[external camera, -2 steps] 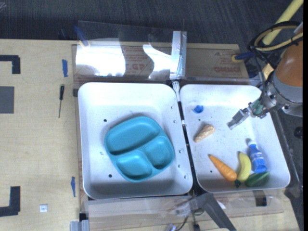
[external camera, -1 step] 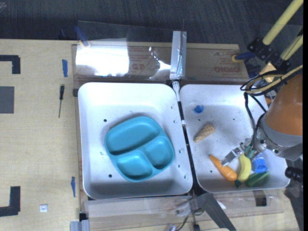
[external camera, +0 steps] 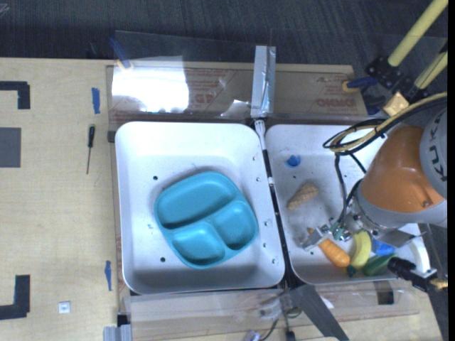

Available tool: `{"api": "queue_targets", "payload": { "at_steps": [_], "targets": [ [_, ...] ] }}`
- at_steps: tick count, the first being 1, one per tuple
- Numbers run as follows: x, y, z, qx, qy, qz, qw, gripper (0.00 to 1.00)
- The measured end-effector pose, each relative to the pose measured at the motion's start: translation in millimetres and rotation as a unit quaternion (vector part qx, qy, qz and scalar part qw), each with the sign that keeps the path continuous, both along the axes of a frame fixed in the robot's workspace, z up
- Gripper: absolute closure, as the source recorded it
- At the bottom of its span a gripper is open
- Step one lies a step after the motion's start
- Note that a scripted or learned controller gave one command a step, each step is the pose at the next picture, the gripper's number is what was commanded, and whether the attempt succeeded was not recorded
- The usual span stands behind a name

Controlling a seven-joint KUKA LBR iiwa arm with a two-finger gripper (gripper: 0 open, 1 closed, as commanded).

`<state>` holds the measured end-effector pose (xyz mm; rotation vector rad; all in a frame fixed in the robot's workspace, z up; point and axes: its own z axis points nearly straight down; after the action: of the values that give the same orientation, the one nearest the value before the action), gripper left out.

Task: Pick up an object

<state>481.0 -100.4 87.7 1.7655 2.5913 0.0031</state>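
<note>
Item: claw point(external camera: 328, 234) of the grey-and-orange arm point(external camera: 402, 176), low in the right bin point(external camera: 313, 137), toward 6 o'clock of that bin. Whether it is spread or closed cannot be told; the wrist covers most of it.

Step in hand, by judgement: the descent onto a pick, with nothing seen lifted. The claw sits just beside a cluster of small toys; none is visibly gripped.

Task's thing, likeliest: orange carrot-like piece point(external camera: 334, 253), lying slantwise on the bin floor at about 5 o'clock from the claw, close to touching it. Smooth, tapered, bright orange. Beside it at 3 o'clock: yellow banana-like piece point(external camera: 362, 247), with a green piece point(external camera: 377, 265) and a blue piece point(external camera: 384, 249) crowded against it.

Others in the right bin: tan cone-shaped piece point(external camera: 303, 195) at 11 o'clock from the claw, apart; small blue piece point(external camera: 293, 162) further up.

Left bin point(external camera: 142, 148): blue divided tray point(external camera: 206, 219), centred.

Next move calls for: closing squarely across the carrot's narrow width, then a straight lift clear of its neighbours. Risk, by judgement: the crowding may spoil the grip.
</note>
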Motion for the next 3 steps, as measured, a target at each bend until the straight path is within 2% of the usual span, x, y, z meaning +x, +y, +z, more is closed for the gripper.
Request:
{"api": "queue_targets", "payload": {
  "at_steps": [1,2,3],
  "targets": [
    [2.3,-0.1,11.3,-0.0003,-0.004,-0.001,1.0000,1.00],
    [27.1,80.6,98.6,0.0020,0.000,-0.001,1.0000,1.00],
    [118.2,128.0,251.7,0.0013,-0.004,0.059,0.9983,1.00]
  ]
}}
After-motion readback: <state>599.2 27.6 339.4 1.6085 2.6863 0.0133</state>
